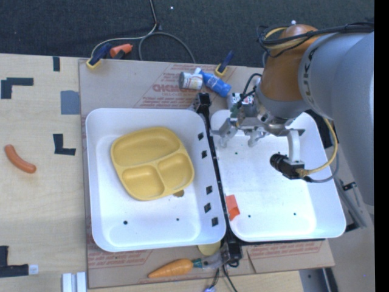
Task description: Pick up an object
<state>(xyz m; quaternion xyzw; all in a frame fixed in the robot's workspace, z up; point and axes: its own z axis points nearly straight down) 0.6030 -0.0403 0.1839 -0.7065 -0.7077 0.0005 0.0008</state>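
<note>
**Nothing lifted yet**

Hovering over the far end of the right bin (304,224), my pincer (238,137) stands with its fingers spread and nothing between them, so the pick is, as I judge it, wholly ahead of me. The nearest candidate I see is the yellow divided plate (152,162), lying flat in the left bin (100,163), left of the divider (209,163). That ridge lies between me and it; I would have to clear it first. The white floor beneath me offers open room.

Robot lab: arm (322,72) over bins (146,236)
</note>
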